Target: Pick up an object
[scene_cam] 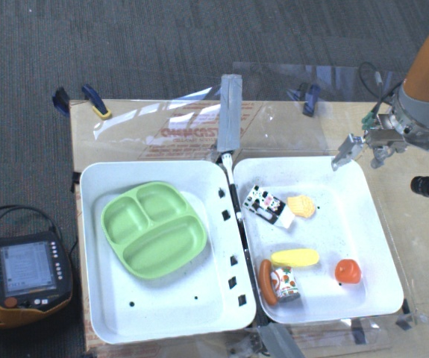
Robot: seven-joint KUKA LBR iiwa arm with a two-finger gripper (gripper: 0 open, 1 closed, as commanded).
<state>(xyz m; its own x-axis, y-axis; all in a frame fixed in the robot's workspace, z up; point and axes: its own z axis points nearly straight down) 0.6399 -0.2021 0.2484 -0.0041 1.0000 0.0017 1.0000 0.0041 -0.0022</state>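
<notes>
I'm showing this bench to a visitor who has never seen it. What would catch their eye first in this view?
Most likely the green divided plate, lying alone in the left bin. Next, the small bright things in the right bin: a yellow banana, an orange-red tomato, a black-and-white carton and a little can. The gripper hangs at that bin's far right corner.

We see a bench bearing two white bins — the left bin and right bin — with blue clamps at its far edge.
</notes>
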